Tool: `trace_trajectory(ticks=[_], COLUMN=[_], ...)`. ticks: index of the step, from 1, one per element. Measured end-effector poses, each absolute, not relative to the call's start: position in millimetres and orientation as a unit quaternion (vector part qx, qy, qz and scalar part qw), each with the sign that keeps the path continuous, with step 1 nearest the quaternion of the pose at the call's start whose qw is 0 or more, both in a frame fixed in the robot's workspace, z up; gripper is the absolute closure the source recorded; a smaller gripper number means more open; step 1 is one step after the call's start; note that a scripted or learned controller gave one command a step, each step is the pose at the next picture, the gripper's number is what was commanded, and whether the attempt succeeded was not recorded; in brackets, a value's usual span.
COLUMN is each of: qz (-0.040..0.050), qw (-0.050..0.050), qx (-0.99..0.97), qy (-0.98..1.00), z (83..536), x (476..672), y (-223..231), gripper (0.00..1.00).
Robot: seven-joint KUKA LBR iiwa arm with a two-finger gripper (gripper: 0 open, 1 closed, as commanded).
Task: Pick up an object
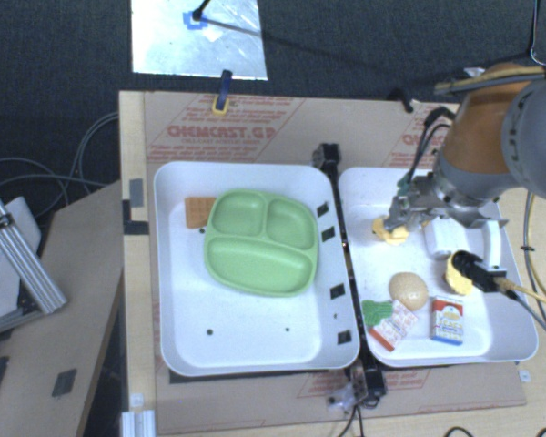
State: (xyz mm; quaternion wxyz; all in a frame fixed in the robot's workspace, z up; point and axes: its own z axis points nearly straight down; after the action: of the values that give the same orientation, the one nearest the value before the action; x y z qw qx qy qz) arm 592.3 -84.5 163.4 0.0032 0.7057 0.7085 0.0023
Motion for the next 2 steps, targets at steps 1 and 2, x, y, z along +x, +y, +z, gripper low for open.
trace_trajectory(ticks=[1,2], qz=[0.0021,0.0012], qw=[0.003,0.001], qx=[0.705,0.706], qy=[0.709,0.709], z=[212.1,225.2], x=[602.7,603.7], y=[-83.0,-82.8], gripper=[1.00,1.00])
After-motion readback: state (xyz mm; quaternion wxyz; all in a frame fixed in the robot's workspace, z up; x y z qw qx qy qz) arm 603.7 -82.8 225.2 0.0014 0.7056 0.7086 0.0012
